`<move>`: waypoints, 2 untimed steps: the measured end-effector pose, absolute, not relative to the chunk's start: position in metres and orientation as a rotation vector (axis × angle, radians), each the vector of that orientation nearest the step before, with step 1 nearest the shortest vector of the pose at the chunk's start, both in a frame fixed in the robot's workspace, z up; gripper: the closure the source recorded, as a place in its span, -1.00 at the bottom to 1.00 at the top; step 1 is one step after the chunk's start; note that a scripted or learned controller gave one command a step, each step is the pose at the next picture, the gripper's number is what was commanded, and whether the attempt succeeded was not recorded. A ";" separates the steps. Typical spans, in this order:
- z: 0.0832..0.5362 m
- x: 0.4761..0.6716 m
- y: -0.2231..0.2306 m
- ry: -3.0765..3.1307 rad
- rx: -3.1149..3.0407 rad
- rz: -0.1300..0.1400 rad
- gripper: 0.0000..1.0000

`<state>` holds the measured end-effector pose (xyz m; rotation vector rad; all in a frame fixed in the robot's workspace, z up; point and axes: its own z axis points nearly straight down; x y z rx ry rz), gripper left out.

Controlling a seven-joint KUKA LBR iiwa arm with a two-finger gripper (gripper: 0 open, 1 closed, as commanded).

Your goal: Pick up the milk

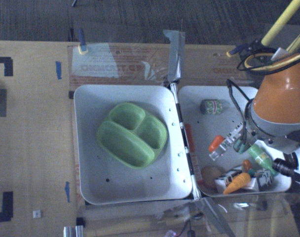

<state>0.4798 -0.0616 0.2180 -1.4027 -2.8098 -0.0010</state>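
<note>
The milk [226,180] is a white carton with black patches, lying on its side against the right bin's front wall. An orange carrot [238,182] lies across it and hides its middle. My gripper [222,148] hangs over the middle of the right bin, up and to the left of the milk and apart from it. It points down-left, and a small orange thing [215,143] sits right beside its tip. I see nothing held in it.
The right bin [192,100] also holds a grey-green can [211,106] at the back, a green bottle [261,157] under the wrist, a brown round thing [210,173] left of the milk, and a red strip [188,135] along its left wall. A green divided plate [132,134] fills the left bin [91,181].
</note>
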 end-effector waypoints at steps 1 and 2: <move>0.184 0.479 -0.001 -2.966 -1.031 -0.001 1.00; 0.216 0.481 -0.114 -3.078 -0.660 -0.001 1.00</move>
